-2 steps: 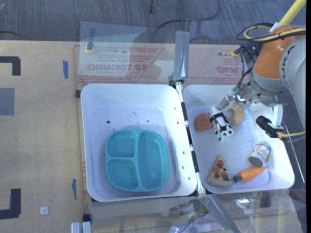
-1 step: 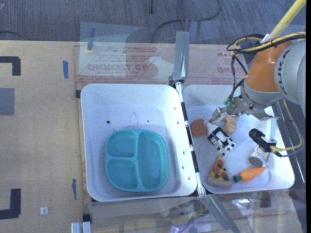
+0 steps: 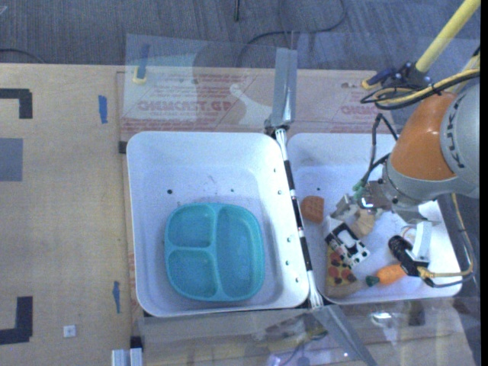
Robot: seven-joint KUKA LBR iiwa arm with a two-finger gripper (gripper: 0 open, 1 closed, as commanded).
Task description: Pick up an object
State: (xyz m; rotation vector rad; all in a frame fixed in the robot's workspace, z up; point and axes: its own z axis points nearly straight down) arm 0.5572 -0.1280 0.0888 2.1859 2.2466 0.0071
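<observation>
The tool (image 3: 358, 204), its state impossible to tell, hangs just right of the brown block (image 3: 312, 207); choosing and descending comes next.

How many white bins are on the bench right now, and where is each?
2. The left bin holds a teal divided plate; the right bin holds small items, with the gripper over it.

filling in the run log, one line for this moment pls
arm over right bin | gripper above toys | carrot loose | teal tray in left bin
</observation>
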